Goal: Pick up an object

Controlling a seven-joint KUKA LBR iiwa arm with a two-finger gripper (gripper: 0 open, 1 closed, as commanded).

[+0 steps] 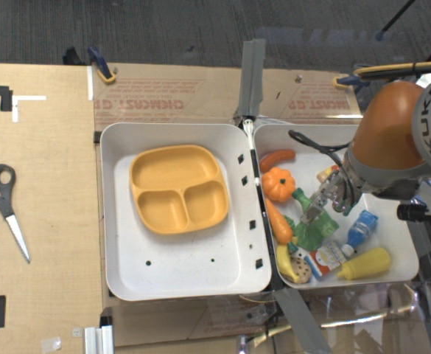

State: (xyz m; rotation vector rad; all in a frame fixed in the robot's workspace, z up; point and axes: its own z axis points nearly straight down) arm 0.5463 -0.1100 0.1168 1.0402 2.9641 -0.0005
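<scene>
The right bin (396, 231) holds a jumble of toys: a small orange pumpkin (278, 184), a red sausage (277, 158), an orange carrot (278, 225), a green bottle-shaped toy (314, 231), a banana (285, 262), a blue bottle (361, 228), a yellow squeeze bottle (365, 264) and a white-and-red tube (330, 257). My gripper (320, 206) reaches down into this bin from the right and sits right over the upper part of the green toy. The arm's grey and orange wrist (388, 135) covers the bin's far right corner.
The left bin (113, 227) contains a yellow divided plate (178, 189). Scissors (5, 201) lie on the bench at far left. Flattened cardboard (163, 94) lies behind the bins, and a grey strip (252, 80) runs back from the divide between them.
</scene>
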